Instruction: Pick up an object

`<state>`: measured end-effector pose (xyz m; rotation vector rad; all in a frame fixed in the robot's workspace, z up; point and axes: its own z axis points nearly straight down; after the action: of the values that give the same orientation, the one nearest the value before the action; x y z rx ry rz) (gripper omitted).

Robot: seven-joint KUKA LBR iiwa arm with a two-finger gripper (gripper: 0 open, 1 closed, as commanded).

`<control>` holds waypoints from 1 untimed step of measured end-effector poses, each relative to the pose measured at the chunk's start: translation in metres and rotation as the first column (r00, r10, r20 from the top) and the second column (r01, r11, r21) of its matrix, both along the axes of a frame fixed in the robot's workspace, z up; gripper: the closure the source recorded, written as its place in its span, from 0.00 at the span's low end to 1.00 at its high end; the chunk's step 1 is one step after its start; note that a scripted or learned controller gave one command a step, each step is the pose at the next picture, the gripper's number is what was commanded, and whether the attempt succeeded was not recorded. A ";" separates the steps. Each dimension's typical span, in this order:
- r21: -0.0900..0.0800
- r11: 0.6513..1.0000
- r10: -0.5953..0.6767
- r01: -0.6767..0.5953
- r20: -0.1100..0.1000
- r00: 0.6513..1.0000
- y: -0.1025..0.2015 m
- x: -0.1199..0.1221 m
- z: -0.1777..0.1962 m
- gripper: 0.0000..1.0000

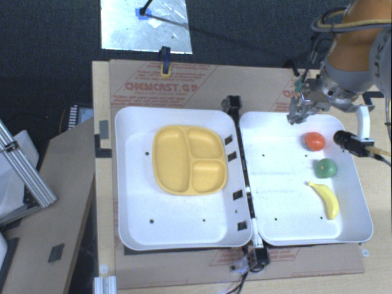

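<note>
Gripper [297,116] hangs over the upper edge of the right bin [288,225]; whether it is open or closed cannot be told, and nothing is seen in its grasp. Candidate objects lie below and right of it: a red tomato [315,141] nearest, a green round fruit [326,168] beyond, a banana [326,199] farthest. The yellow divided tray [188,159] sits well left. Assessment: pick not yet begun; approach, descent and grasp outstanding.

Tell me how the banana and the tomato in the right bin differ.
The banana is yellow, the tomato orange-red. The banana is long and curved, the tomato round and smaller. The banana lies nearer the bin's front edge, the tomato nearer the pincer. Both rest loose in the right bin.
</note>
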<state>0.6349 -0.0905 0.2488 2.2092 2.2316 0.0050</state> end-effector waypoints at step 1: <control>0.001 1.000 0.000 0.000 -0.001 1.000 0.053 -0.004 0.006 1.00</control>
<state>0.6308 -0.0373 0.2550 2.2103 2.2328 0.0043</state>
